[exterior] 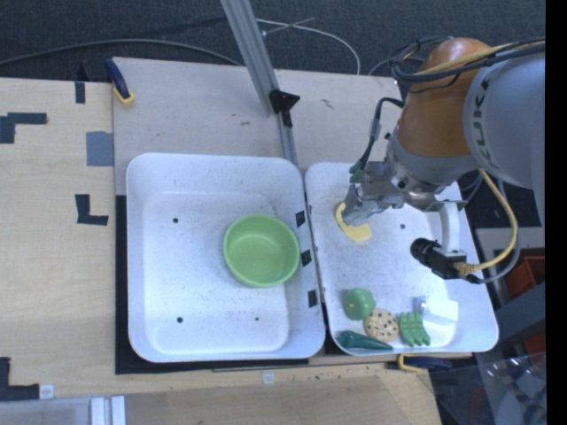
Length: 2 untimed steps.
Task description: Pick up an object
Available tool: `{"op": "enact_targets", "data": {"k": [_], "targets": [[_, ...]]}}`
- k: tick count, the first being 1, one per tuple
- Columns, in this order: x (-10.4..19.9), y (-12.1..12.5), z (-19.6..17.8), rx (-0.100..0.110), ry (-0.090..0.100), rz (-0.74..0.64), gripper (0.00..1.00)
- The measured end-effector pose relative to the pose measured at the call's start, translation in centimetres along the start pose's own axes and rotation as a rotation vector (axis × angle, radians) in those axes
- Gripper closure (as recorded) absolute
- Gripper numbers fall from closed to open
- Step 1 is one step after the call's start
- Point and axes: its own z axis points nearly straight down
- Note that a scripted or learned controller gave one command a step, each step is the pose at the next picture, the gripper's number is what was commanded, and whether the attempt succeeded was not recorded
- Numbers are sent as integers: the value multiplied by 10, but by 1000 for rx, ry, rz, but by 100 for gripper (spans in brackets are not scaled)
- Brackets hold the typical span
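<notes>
Teal piece (363, 341) and other toys sit well below your claw (354, 212); yellow piece (355, 229) lies right under its tips, touching or nearly. Claw opening: cannot tell.

yellow piece (356, 230), perhaps flat, right bin (399, 255)

The only lettering that can be read stands on the grey arm (509, 118) at the right of the scene: dark capitals running up its casing beside the orange band, partly cut off by the curve, appearing to spell "KUKA".
</notes>
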Motion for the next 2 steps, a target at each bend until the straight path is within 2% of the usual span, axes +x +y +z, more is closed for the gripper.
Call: {"op": "enact_targets", "data": {"k": [1,2], "targets": [[51,-13,11,0,0,0,100],[96,-27,3,-2,0,-1,100]]}}
